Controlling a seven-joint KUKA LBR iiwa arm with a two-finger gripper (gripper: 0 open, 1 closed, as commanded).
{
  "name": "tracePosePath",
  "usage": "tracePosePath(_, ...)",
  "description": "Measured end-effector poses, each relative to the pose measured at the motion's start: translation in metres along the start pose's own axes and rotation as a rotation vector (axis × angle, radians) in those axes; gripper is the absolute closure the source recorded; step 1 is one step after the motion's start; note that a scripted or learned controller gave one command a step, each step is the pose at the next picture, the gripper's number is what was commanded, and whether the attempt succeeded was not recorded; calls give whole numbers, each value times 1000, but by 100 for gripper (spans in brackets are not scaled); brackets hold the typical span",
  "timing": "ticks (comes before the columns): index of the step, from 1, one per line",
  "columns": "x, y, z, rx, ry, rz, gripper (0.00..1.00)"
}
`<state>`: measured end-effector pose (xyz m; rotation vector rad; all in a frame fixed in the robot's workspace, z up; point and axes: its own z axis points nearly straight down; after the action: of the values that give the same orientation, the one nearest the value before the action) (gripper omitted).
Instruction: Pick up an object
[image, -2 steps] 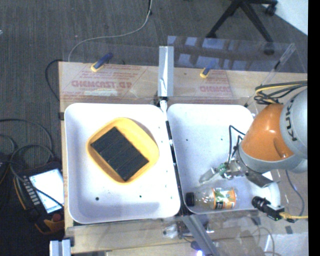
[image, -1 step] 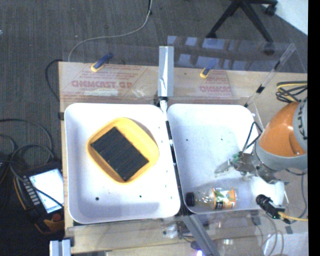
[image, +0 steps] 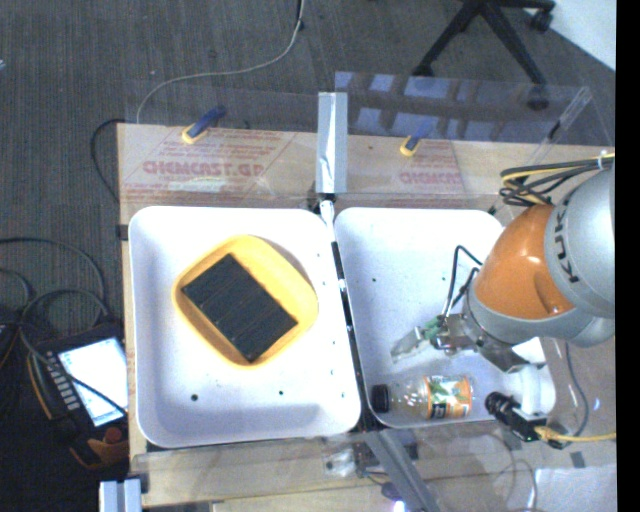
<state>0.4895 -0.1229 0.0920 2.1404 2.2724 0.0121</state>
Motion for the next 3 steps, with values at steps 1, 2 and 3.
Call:
tracePosePath(1, -38, -8, -30, 22, 5, 264, 0)
tracePosePath(2, -90, -10, -64, 22, 8, 16, 0)
tracePosePath(3, -34, -5, 1, 9, 4, -140, 0)
